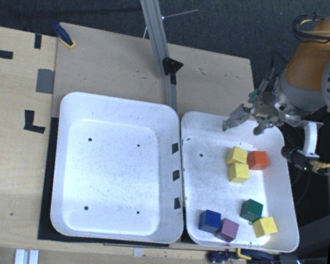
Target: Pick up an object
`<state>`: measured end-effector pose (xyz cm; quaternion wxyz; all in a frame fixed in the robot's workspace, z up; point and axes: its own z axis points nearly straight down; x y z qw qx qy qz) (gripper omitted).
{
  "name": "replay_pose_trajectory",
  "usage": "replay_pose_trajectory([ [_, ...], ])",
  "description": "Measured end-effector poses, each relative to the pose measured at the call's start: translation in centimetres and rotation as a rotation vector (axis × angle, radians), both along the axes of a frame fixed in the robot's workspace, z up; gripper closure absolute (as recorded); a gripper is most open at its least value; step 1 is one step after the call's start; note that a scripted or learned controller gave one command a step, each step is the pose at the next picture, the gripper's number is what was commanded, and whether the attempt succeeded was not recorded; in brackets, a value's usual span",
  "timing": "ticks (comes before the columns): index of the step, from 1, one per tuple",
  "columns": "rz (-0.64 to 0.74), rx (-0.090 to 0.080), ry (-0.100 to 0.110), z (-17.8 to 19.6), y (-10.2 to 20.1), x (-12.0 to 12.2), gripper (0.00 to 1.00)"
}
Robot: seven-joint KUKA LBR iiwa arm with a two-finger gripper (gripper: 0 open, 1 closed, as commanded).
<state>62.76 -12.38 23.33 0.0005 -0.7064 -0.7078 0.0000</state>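
Above the far edge of the right bin (284,194): the pincer (243,125), fingers spread apart, nothing between them. One fingertip near the bin's far-left corner, the other toward the far rim's middle. Grey arm (318,58) with orange band entering from the right, behind the pincer.

Inside the right bin, seven small blocks, all lying on the bin floor and apart from the pincer. Nearest the pincer: a yellow block (237,155) just below it, touching or nearly touching a second yellow block (238,171) on its near side. Beside the first yellow one, to the right, an orange block (258,160). Farther toward the near rim, well apart from the pincer: a green block (252,209), with a third yellow block (265,225) just beside it at the right. In the near part, a blue block (210,220) and a purple block (228,229) side by side, touching.

Left of all this, the left bin (65,145), on the same wooden counter (102,58).
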Motion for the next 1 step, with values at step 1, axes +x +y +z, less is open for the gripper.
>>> replay_pose_trajectory([
  [1, 0.001, -0.001, 0.0, 0.0, 0.0, 0.0, 0.0],
])
